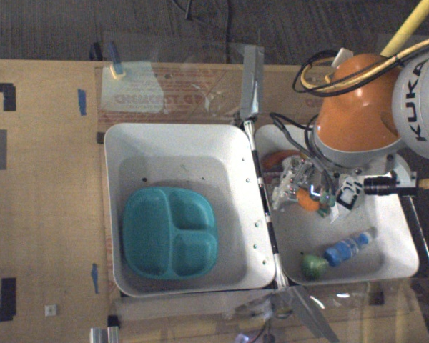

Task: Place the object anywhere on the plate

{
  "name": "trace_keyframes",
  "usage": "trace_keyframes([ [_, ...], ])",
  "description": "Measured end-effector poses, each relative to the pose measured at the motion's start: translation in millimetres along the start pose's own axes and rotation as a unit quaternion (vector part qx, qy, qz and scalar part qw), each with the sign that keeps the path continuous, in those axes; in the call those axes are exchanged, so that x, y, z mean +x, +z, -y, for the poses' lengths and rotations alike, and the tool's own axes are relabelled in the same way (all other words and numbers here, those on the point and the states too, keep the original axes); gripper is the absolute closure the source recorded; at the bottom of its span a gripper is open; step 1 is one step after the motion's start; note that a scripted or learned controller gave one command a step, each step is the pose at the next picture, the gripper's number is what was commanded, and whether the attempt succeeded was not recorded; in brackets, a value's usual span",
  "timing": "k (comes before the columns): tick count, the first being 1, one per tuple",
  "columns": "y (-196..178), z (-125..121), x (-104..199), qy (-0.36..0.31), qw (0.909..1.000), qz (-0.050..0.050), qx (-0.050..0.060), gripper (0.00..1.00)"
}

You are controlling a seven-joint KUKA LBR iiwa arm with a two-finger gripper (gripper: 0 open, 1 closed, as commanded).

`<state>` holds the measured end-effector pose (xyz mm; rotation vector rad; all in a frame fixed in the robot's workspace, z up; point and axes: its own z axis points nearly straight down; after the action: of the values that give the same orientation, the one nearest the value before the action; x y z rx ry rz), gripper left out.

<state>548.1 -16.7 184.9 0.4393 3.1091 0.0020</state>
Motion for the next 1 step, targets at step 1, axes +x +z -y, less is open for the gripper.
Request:
trace_keyframes([
  [1,-26.4,-78.1,6.8,-0.142,0.9898,0.003,-0.001,1.00],
])
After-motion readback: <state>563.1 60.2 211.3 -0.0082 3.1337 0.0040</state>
